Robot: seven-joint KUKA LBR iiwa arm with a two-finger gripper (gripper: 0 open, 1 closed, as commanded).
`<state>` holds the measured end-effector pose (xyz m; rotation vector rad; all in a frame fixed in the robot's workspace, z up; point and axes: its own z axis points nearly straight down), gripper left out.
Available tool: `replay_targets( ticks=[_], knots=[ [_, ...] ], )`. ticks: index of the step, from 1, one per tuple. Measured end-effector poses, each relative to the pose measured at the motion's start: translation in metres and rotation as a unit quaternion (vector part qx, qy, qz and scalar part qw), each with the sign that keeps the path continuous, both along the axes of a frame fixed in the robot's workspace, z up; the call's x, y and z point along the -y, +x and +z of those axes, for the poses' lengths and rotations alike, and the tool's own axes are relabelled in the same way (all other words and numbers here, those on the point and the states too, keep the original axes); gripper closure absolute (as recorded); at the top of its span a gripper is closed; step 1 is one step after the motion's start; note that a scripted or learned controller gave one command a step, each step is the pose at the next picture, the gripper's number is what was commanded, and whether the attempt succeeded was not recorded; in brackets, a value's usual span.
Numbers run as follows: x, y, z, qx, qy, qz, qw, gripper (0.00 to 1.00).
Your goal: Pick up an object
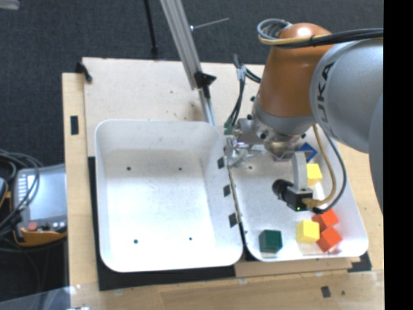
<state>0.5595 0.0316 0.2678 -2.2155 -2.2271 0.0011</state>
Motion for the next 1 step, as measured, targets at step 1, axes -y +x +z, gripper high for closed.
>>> replay_targets(
  ticks=[1],
  knots=[
    [-0.0427, -0.0169, -0.0038, 0.0, 0.0006, 0.001, 1.0, 1.0]
  ],
)
